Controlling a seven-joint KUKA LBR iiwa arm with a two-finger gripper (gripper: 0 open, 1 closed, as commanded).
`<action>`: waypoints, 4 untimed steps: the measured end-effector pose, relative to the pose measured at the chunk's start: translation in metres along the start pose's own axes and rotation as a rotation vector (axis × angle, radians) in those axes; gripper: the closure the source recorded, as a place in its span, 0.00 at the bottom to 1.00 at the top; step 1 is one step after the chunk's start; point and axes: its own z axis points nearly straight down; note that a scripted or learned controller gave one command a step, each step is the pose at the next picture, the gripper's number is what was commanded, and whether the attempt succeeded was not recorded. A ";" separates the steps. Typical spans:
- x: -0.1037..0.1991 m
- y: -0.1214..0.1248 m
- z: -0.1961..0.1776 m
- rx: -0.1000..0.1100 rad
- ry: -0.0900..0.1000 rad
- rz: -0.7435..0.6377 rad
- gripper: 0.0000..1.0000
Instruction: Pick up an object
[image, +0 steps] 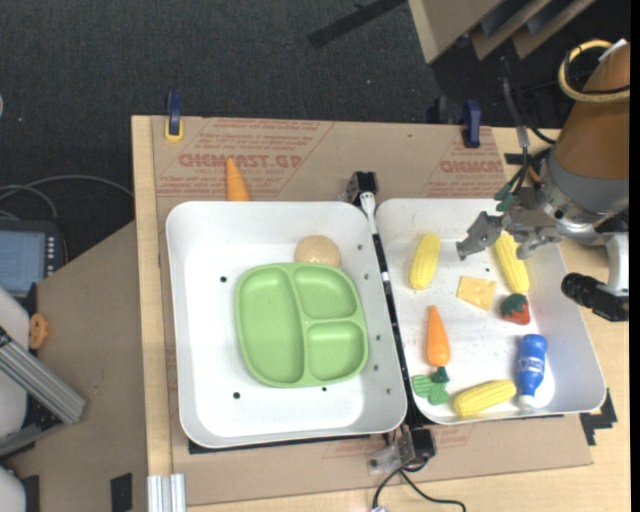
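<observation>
Yellow corn cob (511, 262) lies tilted in the far part of the right bin (590, 385), and the tool (500, 238) hangs directly over its far end, grey fingers spread apart with nothing between them. Just left of it sits a pale yellow cheese wedge (477, 291), and a second corn cob (425, 261) lies further left. Near the first cob's near end is a small red strawberry (516, 308). Toward the near side are an orange carrot (437, 337), a green toy piece (431, 385) (shape hard to make out), a third corn cob (484, 397) and a blue and white bottle (531, 369). Left bin (195, 240) holds a green divided plate (300, 323), with a tan round item (317, 251) at its far edge. Another carrot (236, 181) rests on the worktop (290, 150) beyond that bin.
</observation>
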 end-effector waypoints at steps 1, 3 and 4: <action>-0.002 0.047 0.056 -0.003 -0.002 -0.003 0.00; -0.002 0.060 0.137 -0.003 -0.001 0.001 1.00; 0.056 0.046 0.041 -0.009 0.000 -0.006 1.00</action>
